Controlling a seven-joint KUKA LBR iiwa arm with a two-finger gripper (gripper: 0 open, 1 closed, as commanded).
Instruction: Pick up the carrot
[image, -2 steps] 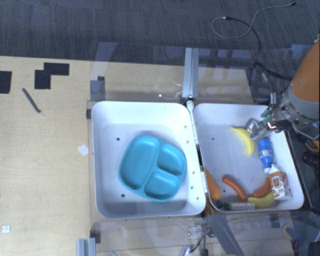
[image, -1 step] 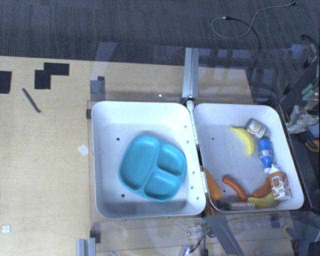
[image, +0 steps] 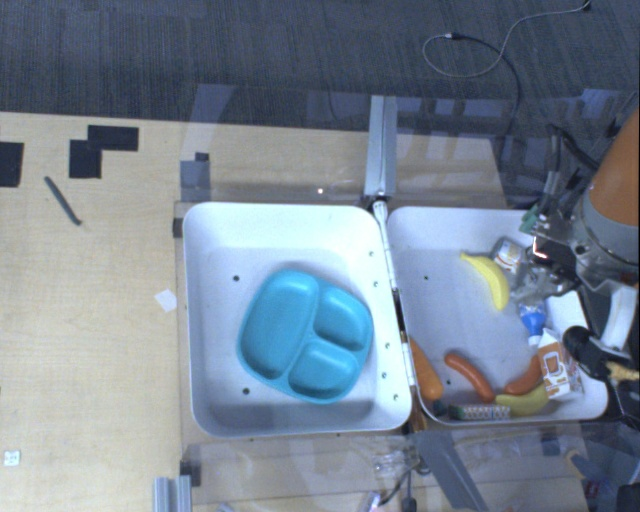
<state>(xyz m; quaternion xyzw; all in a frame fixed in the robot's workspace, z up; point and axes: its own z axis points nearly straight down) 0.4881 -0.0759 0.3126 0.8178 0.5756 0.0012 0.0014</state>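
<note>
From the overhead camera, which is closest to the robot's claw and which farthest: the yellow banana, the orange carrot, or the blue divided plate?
1. Yellow banana, upper part of the right bin, just left of the gripper.
2. Orange carrot, against the right bin's lower left wall.
3. Blue divided plate, in the middle of the left bin, farthest.

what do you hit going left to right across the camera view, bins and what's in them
left bin → blue divided plate → right bin → carrot → sausage → banana → gripper
</note>
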